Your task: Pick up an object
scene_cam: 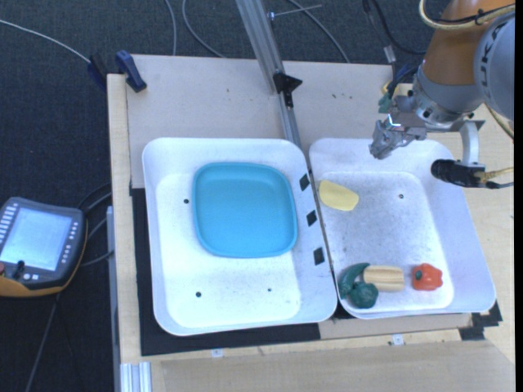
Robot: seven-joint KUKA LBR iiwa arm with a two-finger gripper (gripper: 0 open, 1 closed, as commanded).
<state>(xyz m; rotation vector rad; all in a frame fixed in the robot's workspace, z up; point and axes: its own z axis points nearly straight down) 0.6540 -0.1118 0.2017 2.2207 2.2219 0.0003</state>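
claw [386, 143] sits above far rim of right bin [458, 227]; nothing visible between fingers, spread can't be judged; yellow piece [337, 196] lies nearer the camera and to the left of the claw, by the bin's left wall, apart from it; green pepper [358, 286], tan block [384, 278] and red pepper [426, 277] lie in a row at the near edge, well away; left bin [163, 219] holds blue plate [244, 209]; arm [466, 47] enters from upper right, wrist angled down-left over the surface [212, 96]
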